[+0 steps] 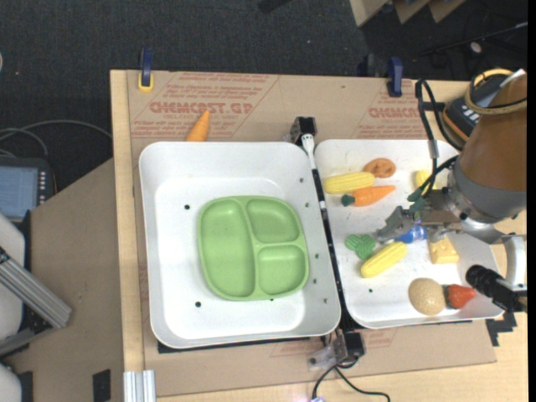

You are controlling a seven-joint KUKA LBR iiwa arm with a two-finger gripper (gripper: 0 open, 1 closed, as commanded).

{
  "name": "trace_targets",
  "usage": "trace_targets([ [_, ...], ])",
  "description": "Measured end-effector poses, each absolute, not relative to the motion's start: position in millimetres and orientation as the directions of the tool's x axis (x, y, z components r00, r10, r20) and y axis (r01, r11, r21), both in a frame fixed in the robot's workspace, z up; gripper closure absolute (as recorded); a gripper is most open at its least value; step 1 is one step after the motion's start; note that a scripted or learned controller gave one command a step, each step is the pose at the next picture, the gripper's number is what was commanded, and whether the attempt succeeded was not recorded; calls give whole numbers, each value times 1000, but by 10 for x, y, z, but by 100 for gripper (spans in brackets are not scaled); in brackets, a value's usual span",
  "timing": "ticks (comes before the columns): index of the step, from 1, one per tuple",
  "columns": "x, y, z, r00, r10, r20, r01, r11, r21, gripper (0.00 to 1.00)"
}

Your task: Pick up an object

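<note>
Two shallow white bins sit side by side on the counter (126,224), which is covered with a brown cardboard sheet printed with red lettering. We take the left white bin (167,182) as our landmark. Inside it, near its middle, lies a light green plastic plate with three compartments (251,247). Just beyond its far rim, on the cardboard, lies a small orange carrot-shaped toy (198,126).

Touching the landmark's right rim is the right white bin (335,224), which holds a scatter of toy food. Nearest the landmark's far right corner lies a yellow plastic corn cob (349,182), with a round orange-brown piece (380,167) just behind it and an orange plastic carrot with a green top (369,196) just in front. Further toward the near side we see a dark green leafy piece (362,245) touching a second yellow corn cob (383,259). Beyond those, well away from the landmark, lie a pale yellow wedge of cheese (444,250), a tan egg-shaped piece (426,296) and a small red piece (460,295).

We see the grey arm's hand (400,224) low over the right bin, just above the second corn cob, beside a small blue object (414,234). Its dark fingers look spread apart, with nothing visibly between them.
</note>
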State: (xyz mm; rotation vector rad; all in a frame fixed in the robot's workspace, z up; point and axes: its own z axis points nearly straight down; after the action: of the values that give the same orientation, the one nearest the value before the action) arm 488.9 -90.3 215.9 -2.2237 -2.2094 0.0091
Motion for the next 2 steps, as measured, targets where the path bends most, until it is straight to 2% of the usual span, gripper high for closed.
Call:
trace_targets([
  [1,4774,-984,783,3,1000,1,1000,-3,-5,0],
  [2,5517,-912,950,-4,1000,-2,1000,4,8,0],
])
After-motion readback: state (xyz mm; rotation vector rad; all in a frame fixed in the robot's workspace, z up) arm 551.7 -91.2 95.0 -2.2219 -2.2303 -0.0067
